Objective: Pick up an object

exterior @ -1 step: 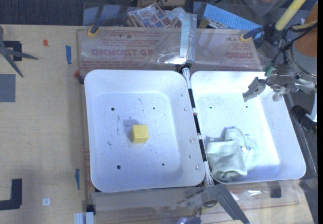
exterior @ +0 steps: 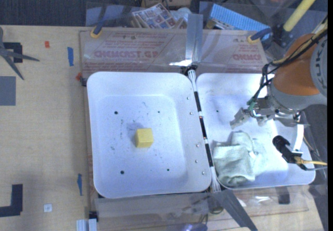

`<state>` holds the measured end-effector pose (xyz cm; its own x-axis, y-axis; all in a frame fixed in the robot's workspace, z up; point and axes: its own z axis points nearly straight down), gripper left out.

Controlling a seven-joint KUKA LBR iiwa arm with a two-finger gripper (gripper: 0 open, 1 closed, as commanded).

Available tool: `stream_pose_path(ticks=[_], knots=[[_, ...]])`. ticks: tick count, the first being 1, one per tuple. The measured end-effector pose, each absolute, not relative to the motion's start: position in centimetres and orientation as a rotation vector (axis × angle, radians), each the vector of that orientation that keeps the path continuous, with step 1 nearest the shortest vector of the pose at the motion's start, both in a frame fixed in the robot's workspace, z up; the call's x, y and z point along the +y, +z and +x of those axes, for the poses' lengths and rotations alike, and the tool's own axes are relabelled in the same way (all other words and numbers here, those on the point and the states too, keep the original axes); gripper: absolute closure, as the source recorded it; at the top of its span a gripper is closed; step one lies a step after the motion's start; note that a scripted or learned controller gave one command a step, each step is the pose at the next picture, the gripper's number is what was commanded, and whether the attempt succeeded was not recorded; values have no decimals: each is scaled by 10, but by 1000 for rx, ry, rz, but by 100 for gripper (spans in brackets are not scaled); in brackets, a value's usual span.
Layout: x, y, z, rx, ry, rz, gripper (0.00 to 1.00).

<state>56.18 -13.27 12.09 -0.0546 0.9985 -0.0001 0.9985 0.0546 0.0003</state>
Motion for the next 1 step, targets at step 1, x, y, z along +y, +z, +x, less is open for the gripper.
stream_pose_path(ticks=[1], knots=[[-130,88,552,2105,7,2329,0]])
